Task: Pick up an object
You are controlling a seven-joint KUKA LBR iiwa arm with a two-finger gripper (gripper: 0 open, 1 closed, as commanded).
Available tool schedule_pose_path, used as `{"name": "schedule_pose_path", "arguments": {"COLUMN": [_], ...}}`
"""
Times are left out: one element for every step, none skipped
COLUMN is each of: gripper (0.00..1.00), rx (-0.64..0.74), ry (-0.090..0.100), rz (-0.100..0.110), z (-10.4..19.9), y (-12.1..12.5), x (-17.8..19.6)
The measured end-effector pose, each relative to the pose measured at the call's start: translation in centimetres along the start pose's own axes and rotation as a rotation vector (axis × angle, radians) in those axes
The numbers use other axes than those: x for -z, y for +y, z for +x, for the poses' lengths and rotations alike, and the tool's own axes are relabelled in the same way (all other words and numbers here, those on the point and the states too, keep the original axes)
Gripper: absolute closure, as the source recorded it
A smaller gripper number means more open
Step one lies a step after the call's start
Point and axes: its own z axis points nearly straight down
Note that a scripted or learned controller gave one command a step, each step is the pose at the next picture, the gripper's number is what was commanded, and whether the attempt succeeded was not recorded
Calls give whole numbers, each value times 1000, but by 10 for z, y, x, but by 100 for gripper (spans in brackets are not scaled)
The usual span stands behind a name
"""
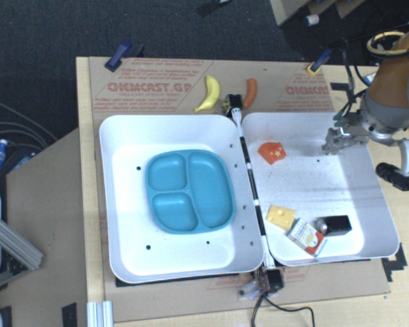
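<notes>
Nothing is lifted yet, by the look of it. The gripper (pixel 332 142) hangs over the far part of the right bin (pixel 368 182), close to that bin's right wall, with nothing between it and the white floor beneath. Whether it is open or closed I cannot tell from this slanted view; it is small and grey against the bin. So the whole pick is left: choose a thing, come down on it, close, lift.

Count in the right bin: one orange-red block (pixel 272 152) near the far left corner, just beside the divider; one yellow cheese-like wedge (pixel 281 216) toward the near edge; one small printed packet (pixel 305 236) just beside the wedge, nearer still; one black block (pixel 335 225) touching or almost touching that packet. Four candidates in all, the orange-red block lying closest to the gripper, though well apart from it.

The left bin (pixel 123 182) holds one blue divided plate (pixel 189 191) with three compartments, all bare.

On the worktop (pixel 157 80) beyond the bins lie one toy banana (pixel 208 94) and one orange carrot-like piece (pixel 249 92), both outside either bin.
</notes>
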Motion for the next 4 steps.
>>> {"name": "schedule_pose_path", "arguments": {"gripper": [100, 100, 100, 100], "rx": [-6, -5, -5, -5], "ry": [4, 5, 3, 3], "rz": [6, 6, 4, 2], "z": [44, 68, 88, 89], "y": [-92, -93, -108, -91], "x": [55, 58, 98, 109]}}
